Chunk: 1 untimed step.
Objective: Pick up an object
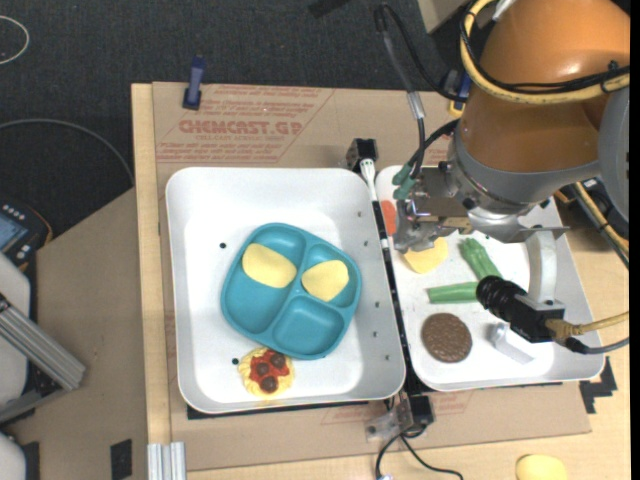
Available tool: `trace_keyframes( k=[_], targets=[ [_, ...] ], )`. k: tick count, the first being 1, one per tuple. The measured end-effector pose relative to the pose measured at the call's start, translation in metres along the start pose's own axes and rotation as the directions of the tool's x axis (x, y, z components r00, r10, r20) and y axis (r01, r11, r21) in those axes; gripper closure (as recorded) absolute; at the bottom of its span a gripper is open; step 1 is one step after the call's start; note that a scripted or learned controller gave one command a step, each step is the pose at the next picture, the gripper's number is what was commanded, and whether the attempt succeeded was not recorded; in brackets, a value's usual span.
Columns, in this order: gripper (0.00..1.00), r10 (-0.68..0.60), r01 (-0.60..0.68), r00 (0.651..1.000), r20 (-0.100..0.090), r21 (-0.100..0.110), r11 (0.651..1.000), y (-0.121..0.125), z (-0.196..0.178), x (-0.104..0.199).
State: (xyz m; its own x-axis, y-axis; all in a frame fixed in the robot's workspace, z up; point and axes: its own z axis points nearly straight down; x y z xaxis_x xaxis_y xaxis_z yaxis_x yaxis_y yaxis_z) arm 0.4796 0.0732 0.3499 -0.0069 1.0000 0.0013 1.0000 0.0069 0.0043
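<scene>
Claw (425,236) of mine hangs low over the near-left part of the right bin, just above a pale yellow food piece (426,258); my own wrist hides the fingertips, so I cannot tell how wide it stands or whether it grips anything. Going from the left: the left bin (190,298) holds a teal divided plate (289,290) with two yellow slices, one (270,265) in the left upper compartment and one (325,279) in the right upper compartment. Just below the plate lies a small toy pizza (265,370) with red dots, touching the plate's lower edge. In the right bin (500,373) the yellow piece sits near the dividing wall; right of it lie two green pods (452,292) (480,259), and below them a brown round patty (446,337). Beside the patty rests a small grey block (510,343). Both bins sit on the brown counter (240,128).
</scene>
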Motion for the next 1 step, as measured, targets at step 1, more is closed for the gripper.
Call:
trace_keyframes(
  k=[1],
  targets=[
    [1.00, 0.002, -0.002, 1.000, -0.002, -0.007, 1.000, 0.0011, -0.1001, 0.0453]
  ],
)
